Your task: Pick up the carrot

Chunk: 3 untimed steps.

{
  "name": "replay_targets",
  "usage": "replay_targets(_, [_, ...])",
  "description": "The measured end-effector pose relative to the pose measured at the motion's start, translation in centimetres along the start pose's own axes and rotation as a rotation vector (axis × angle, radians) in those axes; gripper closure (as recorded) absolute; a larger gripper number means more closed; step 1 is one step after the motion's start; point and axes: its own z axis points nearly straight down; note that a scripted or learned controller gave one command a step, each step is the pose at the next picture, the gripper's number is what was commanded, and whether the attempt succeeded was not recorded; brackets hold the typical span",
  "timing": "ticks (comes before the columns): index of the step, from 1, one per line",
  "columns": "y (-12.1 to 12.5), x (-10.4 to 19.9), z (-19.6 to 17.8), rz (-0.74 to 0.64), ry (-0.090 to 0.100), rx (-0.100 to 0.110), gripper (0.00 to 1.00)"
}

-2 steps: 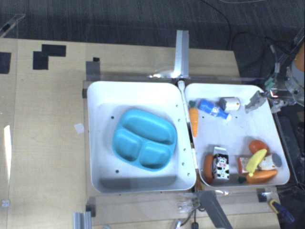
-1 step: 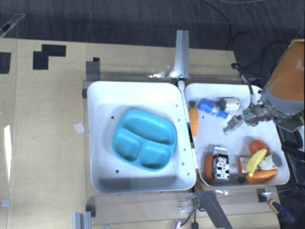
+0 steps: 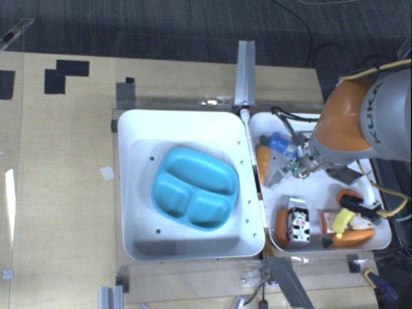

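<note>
Pale wooden desk (image 3: 58, 172) carrying two white bins. The left bin (image 3: 138, 134) holds a blue divided tray (image 3: 193, 187). Over the right bin (image 3: 386, 240) hangs the end effector (image 3: 291, 167); whether it is parted or closed cannot be told. The carrot (image 3: 263, 163) lies just to its left, against the bin's wall. A black-and-white carton (image 3: 297, 223) sits nearer the viewer than the end effector.

Left shallow white bin (image 3: 132, 172): one light-blue plastic divided plate (image 3: 194, 187) with three compartments, lying near the middle.
Right shallow white bin (image 3: 380, 240): one small black-and-white cow-patterned carton (image 3: 297, 223), touching a reddish-brown sausage-shaped toy (image 3: 281, 225) on its left; one yellow banana-shaped toy (image 3: 343, 220) near the right corner; one blue crumpled item (image 3: 278, 143), partly hidden.
</note>
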Motion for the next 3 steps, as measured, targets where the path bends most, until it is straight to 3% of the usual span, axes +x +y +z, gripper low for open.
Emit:
replay_targets(1, [0.3,0.1,-1.2,-0.002,0.001,-0.005,1.00])
replay_targets(2, [1.0,10.0,-9.6,-0.135,0.008,0.008,1.00])
replay_targets(3, [5.5,11.9,-13.6,-0.251,0.008,0.008,1.00])
